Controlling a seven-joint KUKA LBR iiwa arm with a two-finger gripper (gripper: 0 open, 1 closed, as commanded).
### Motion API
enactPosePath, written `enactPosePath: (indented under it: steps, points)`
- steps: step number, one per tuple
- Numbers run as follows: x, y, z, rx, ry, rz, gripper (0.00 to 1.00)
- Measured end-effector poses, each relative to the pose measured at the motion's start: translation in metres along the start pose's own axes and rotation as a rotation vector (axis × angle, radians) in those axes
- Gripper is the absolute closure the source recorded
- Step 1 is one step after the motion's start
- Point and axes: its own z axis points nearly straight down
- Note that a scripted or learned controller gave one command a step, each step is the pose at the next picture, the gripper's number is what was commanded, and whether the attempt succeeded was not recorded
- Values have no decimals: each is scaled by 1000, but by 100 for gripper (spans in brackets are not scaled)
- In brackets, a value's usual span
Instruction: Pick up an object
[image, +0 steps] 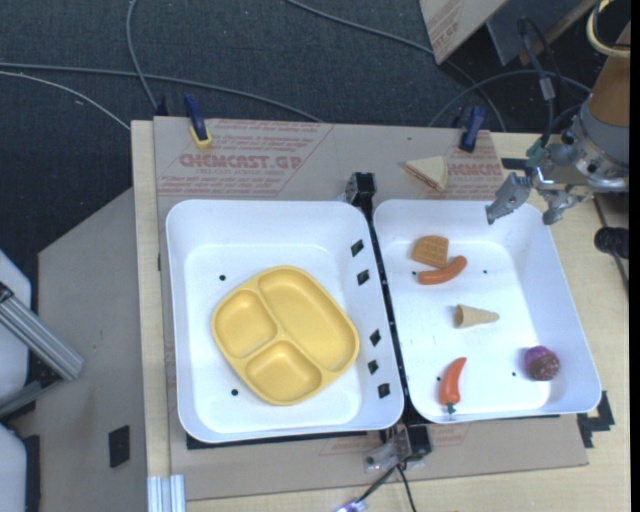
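Hovering at right bin's (560, 270) far corner, pincer (530, 198) spread, pinching nothing; approach step; hot dog (441, 271) nearest, lying just below toast (431, 250); next: descend, centre, close.

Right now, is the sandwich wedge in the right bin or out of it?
Out. The sandwich wedge lies on the cardboard beyond the right bin's far rim.

Two shallow white bins (190, 300) sit side by side on the surface (290, 150), a sandwich wedge (428, 172) lying just beyond the right bin.
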Motion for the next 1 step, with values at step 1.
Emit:
enactPosePath:
  steps: [1]
  points:
    - [-10,1,54,6,1,1,0]
